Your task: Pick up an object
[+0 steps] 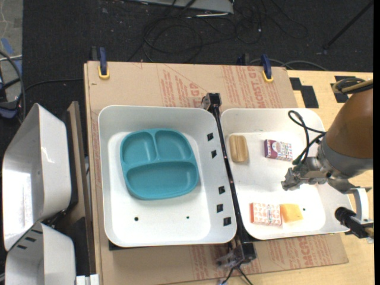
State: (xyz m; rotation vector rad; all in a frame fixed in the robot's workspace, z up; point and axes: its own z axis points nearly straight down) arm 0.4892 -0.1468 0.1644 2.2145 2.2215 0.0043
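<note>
We see two white bins side by side on the worktop (178, 82). The left bin (113, 177) holds a blue plate (159, 164) with three parts. The right bin (261, 120) holds four small things. A tan block (238, 148) lies at about 10 o'clock in that bin. A purple box (278, 149) lies at about 12 o'clock, near the tan block but apart from it. A red and white box (265, 214) lies at about 6 o'clock, and a yellow block (291, 213) sits just beside it – they look like they touch.

The arm (350, 138) comes in from 3 o'clock. Its tool (295, 179) hangs over the right bin, in the bare spot between the purple box and the yellow block. We cannot tell if the tool is open or closed, because it is small and dark here. Nothing we can pick out sits in it.

We think the pick has not been done – all four things lie flat in the bin.

What could go wrong? If the tool goes straight down from here, we think it may close on nothing. If it goes for the yellow block, it may bump the red and white box, since the two are so close. The flat boxes may also slip away.
</note>
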